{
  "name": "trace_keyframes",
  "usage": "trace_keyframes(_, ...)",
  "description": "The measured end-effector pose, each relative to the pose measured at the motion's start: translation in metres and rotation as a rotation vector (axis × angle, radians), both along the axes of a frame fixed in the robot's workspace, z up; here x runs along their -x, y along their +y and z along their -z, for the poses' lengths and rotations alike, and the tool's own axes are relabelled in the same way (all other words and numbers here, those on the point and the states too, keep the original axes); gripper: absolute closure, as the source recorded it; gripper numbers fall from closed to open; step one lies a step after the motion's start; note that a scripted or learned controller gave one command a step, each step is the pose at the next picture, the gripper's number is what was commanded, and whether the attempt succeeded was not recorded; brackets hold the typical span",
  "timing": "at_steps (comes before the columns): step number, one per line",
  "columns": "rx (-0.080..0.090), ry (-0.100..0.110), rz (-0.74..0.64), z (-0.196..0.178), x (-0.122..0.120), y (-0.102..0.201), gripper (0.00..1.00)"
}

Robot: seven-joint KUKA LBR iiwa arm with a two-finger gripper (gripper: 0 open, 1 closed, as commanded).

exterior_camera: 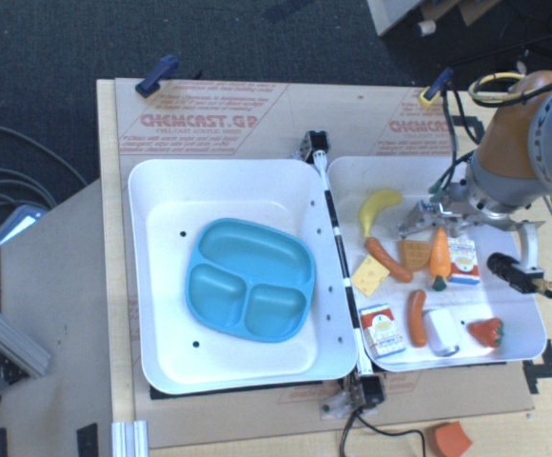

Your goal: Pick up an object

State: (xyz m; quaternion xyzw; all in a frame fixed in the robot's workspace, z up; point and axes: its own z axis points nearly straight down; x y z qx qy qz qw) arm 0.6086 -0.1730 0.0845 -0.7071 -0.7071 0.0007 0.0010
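The bench [257,112] carries two shallow white bins side by side. The left bin [162,350] holds a blue divided plate [249,280] near its middle. The right bin [519,336] holds small play foods. The grey arm [533,150] reaches in from the right, and its end effector [440,219] hangs over the far middle of the right bin; whether it is open or closed, I cannot tell. An orange carrot [440,252] lies just below it, upright in the view. Left of that are a yellow banana [378,208], a sausage [388,259], a cracker [414,253] and a cheese wedge [370,276]; nearer lie a second sausage [417,317], a red-and-white carton [382,330] and a red strawberry [485,331]
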Motion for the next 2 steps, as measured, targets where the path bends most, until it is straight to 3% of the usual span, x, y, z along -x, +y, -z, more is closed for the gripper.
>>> trace_keyframes(1, 0.001, -0.001, -0.002, -0.010, -0.001, 0.001, 1.00)
trace_keyframes(2, 0.000, -0.003, -0.001, -0.116, 0.013, 0.050, 1.00)
